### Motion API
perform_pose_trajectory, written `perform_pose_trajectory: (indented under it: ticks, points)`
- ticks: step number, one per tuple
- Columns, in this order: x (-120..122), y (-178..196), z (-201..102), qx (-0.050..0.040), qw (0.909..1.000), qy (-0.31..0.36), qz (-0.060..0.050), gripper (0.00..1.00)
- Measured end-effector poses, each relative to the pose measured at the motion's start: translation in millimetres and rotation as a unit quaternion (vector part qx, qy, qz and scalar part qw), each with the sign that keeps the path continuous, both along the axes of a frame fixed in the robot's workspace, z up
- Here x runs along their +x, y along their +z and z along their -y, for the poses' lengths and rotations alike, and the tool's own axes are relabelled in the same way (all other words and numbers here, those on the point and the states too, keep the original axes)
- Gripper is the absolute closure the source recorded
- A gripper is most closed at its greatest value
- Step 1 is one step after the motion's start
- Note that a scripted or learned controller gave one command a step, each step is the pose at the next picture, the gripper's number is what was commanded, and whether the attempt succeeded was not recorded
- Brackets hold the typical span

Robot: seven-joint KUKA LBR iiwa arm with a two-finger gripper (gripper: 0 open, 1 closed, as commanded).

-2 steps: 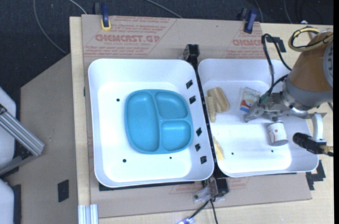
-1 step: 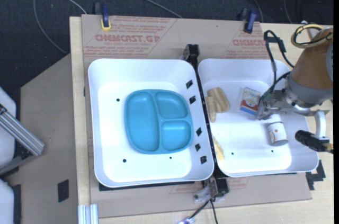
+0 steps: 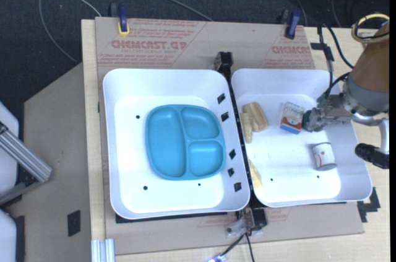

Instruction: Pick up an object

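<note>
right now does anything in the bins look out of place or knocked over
Nothing looks spilled or damaged. The small can in the right bin lies on its side, and the blue divided plate sits slightly askew in the left bin.

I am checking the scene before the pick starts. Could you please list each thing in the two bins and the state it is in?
blue divided plate: lying flat in the left bin, right way up, nothing in its compartments.
tan object: lying in the right bin, near the wall between the bins.
small box: lying in the right bin, beside the gripper.
small can: in the right bin, apart from the gripper.
gripper: low in the right bin, next to the small box.
</note>
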State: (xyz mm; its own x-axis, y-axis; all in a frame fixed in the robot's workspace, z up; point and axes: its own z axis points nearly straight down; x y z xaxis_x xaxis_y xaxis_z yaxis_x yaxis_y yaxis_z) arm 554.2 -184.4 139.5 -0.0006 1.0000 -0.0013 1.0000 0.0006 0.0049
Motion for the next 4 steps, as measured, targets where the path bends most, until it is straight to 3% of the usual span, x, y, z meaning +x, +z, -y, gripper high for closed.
perform_pose_trajectory:
  ticks: [2, 4]
  points:
    - [1.1, 124.8, 7.3, -0.0007, 1.0, 0.0, 0.002, 1.0]
    - [9.5, 128.8, -93.2, 0.0018, 1.0, 0.002, -0.003, 1.0]
